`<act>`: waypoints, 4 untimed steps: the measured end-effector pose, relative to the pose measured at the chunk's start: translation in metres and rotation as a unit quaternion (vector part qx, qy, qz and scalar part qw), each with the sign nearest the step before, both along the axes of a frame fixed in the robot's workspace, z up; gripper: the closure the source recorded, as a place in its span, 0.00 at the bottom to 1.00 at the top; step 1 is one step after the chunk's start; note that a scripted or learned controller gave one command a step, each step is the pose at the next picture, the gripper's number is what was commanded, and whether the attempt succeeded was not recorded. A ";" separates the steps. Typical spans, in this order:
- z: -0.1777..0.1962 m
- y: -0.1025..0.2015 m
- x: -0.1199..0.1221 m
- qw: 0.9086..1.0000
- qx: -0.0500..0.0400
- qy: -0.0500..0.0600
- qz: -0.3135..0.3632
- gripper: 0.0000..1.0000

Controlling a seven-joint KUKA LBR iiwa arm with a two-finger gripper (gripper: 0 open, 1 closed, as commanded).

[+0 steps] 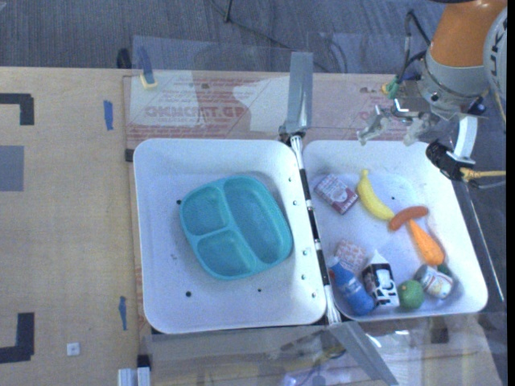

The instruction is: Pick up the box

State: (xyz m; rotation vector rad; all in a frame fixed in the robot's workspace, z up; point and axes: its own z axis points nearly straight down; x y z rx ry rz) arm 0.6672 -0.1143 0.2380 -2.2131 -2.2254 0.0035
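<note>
The gripper (392, 125) hangs above the far rim of the right bin (471, 248), with nothing between its fingers; they look spread apart, one light prong reaching left over the bin's back edge. The arm's orange band sits at the top right corner, so the wrist is parked high and clear of the clutter, likely a staging pose before a descent. The box (335, 193), a small reddish carton with a pale label, lies flat near the bin's left wall, close to the divider. Just beside it to the right lies the banana (373, 197), with a carrot (426, 243) farther right. More small items crowd the near corner, among them a blue bottle (352, 288) and a green ball (411, 294). The left bin (153, 175) carries a teal divided tray (235, 226), well apart from the task. The box's open left side seems to leave room for a grasp, though the banana crowds the other flank.
</note>
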 end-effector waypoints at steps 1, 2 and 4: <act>-0.056 0.061 0.000 0.996 0.000 0.000 0.093 0.00; -0.056 0.059 -0.036 0.997 0.000 0.000 0.077 0.00; -0.142 0.010 -0.049 0.996 -0.003 -0.008 0.090 1.00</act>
